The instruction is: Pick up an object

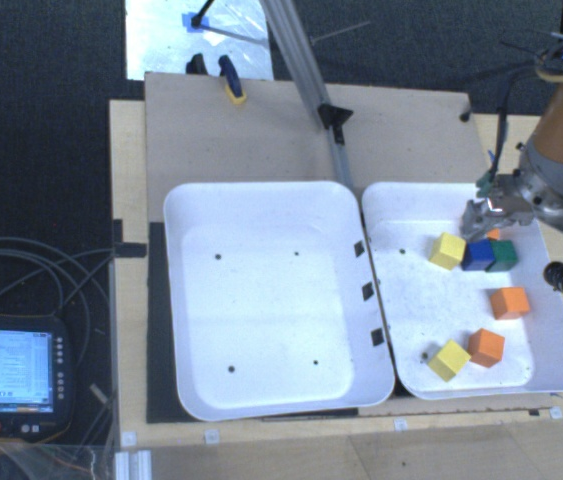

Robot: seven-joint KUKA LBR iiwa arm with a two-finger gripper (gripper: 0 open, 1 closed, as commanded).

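The gripper (483,218) hangs low over the far part of the right bin (551,373), at the end of the grey arm (561,158) with its orange band. From this slanted view its tips are a dark, blurred cluster, so I cannot tell how they are set or whether anything sits between them.

Just below the gripper and slightly to its left lies a yellow block (448,251). Right beside that, directly under the gripper, is a blue block (479,256), which touches a green block (503,256) on its other side. A small orange patch shows at the top edge of those two, possibly another block, though it is too hidden to be sure.

Nearer the front of the bin, well clear of the gripper, sits an orange block (509,302). Closer still to the front rim are a second orange block (486,347) and a second yellow block (450,359), lying just beside each other.

The left bin (191,218) lies well to the gripper's left, touching the right bin along their shared edge.
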